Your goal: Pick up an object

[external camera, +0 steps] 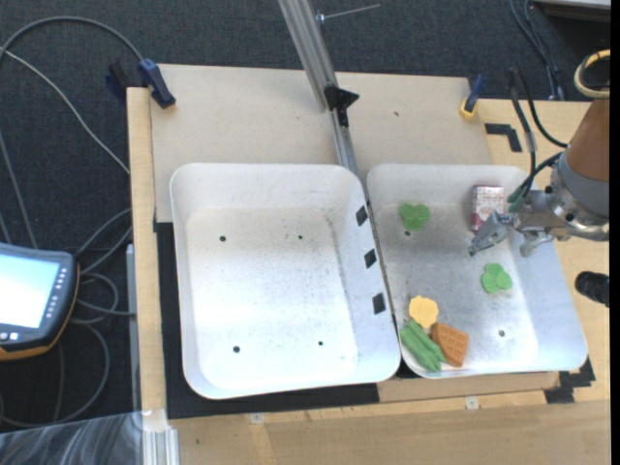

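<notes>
My gripper (506, 243) reaches in from the right over the right bin (542, 352). It is open, and I see only the bin floor between its fingers. A pink and silver packet (487, 203) lies just behind its left finger. A green piece (497, 279) sits just in front of the gripper. Another green piece (415, 216) lies near the bin's back left. At the front left corner a yellow piece (423, 310), a long green piece (419, 345) and an orange waffle-like piece (451, 343) crowd together.
The left bin (194, 260) stands beside the right one, with a divider bearing black clips (369, 258) between them. A metal pole (308, 42) slants up from the back of the bench. A tablet (29, 298) and cables lie to the bench's left.
</notes>
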